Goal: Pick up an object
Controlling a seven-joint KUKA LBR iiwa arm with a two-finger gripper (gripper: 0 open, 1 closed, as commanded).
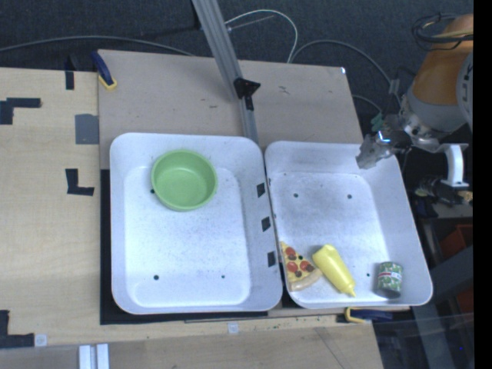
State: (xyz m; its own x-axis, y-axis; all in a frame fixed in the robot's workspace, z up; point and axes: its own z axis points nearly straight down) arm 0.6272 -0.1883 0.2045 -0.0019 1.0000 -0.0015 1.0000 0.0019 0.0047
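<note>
Camera view: the hand (pixel 372 154) sits over the far right corner of the right bin (pixel 323 160), close above its rim, well apart from everything it could pick. Whether it is wide or narrow cannot be told from here; it reads as a small grey blur and nothing is seen in it.

The candidates lie along the near edge of the right bin. A yellow mustard bottle (pixel 335 267) lies on its side, nozzle toward the near right. It is probably a light, hollow plastic toy, smooth and apt to roll or slip; taking it across the thick body would be safest. Just beside it on the left, a pizza slice (pixel 297 266) lies flat against the bin wall, thin and hard to get under. Near the right corner lies a small green can (pixel 389 278), likely stiff and light, rounded, best pinched across its width.

In the left bin (pixel 131 283) a green bowl (pixel 184 178) stands upright, light and rigid; its rim offers a hold.

The bench (pixel 169 91) beyond is bare wood.
</note>
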